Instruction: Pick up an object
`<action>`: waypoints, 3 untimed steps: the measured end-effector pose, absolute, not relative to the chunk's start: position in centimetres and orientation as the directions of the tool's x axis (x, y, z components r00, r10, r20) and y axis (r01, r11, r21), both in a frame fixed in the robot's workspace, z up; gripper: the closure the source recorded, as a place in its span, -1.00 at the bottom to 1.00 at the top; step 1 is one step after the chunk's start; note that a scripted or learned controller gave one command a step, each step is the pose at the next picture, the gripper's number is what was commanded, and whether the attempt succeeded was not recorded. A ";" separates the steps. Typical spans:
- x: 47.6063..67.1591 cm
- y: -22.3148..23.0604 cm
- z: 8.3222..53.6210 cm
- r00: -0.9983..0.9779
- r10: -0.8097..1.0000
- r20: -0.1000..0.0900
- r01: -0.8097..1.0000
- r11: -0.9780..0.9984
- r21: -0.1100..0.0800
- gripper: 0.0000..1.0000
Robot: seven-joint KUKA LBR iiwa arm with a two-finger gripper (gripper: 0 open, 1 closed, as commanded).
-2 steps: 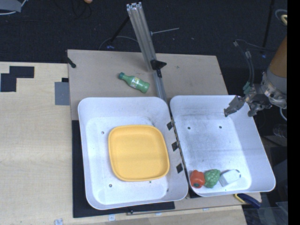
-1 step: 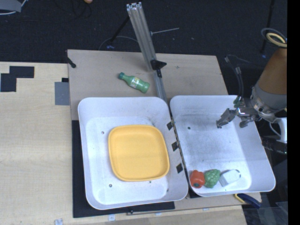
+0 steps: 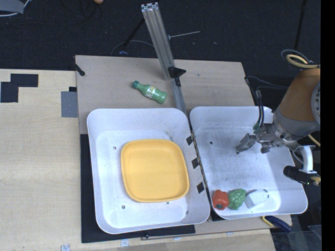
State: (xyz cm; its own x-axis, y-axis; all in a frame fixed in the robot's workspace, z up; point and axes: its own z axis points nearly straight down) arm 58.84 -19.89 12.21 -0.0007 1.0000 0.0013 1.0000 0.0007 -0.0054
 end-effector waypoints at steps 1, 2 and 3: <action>58.9 -20.0 13.5 0.001 1.000 0.000 1.000 -0.001 0.000 1.00; 59.2 -20.1 19.7 0.001 1.000 -0.001 1.000 -0.001 0.004 1.00; 59.0 -20.4 24.0 0.001 1.000 -0.001 1.000 -0.001 0.003 1.00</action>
